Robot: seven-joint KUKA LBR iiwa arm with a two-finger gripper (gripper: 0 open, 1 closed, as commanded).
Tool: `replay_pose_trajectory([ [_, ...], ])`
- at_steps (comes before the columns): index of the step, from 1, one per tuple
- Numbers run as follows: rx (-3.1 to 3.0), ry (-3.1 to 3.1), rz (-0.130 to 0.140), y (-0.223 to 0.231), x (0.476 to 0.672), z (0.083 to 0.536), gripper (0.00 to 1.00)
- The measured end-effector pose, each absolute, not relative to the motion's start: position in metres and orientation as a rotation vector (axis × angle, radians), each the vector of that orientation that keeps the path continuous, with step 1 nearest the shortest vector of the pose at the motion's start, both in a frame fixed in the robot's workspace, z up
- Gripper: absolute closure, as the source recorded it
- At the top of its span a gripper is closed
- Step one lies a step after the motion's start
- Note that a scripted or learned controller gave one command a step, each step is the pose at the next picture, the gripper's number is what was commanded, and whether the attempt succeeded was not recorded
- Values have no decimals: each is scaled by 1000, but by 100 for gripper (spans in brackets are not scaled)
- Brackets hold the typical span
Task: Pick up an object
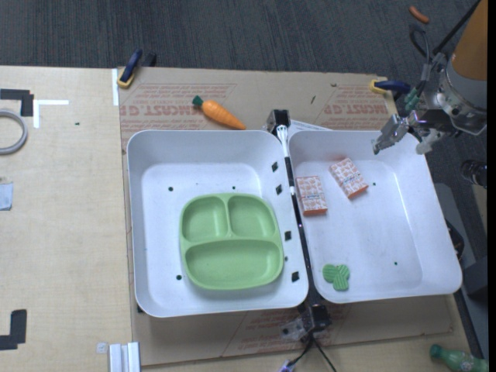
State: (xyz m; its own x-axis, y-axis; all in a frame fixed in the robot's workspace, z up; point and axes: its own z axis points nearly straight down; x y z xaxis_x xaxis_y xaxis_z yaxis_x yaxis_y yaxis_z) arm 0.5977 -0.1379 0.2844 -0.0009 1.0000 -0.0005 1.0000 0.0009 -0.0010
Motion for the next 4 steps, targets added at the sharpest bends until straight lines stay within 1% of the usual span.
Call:
replay_pose_trajectory([
  [1, -2094, -2342, 2, -120, 629, 186, 0],
  [2, -1574, -2726, -2, -119, 629, 100, 0],
  [3, -1111, -2956, 0, -113, 642, 99, 0],
  [4, -1118, -2961, -3, -113, 643, 110, 100],
])
